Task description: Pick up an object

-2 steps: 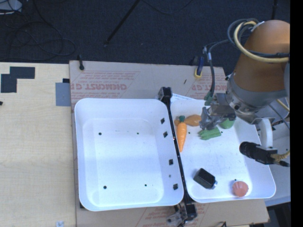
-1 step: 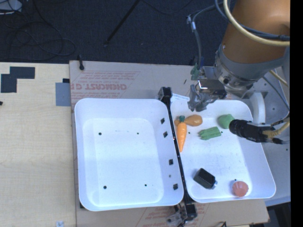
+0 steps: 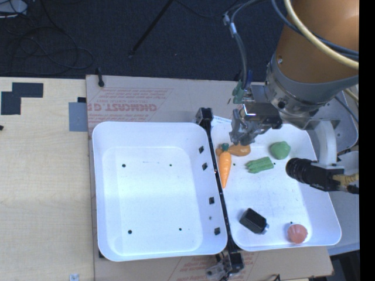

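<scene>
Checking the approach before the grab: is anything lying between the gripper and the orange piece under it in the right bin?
Nothing visible does. The gripper is directly over the orange piece at the right bin's far left. The carrot lies close beside it to the left, and the green piece to the right, both off the path.

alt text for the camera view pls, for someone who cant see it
A grey and orange robot arm's gripper hangs low over the right white bin, just above an orange piece beside a toy carrot. That bin also holds two green items, a black block and a pink ball.
</scene>
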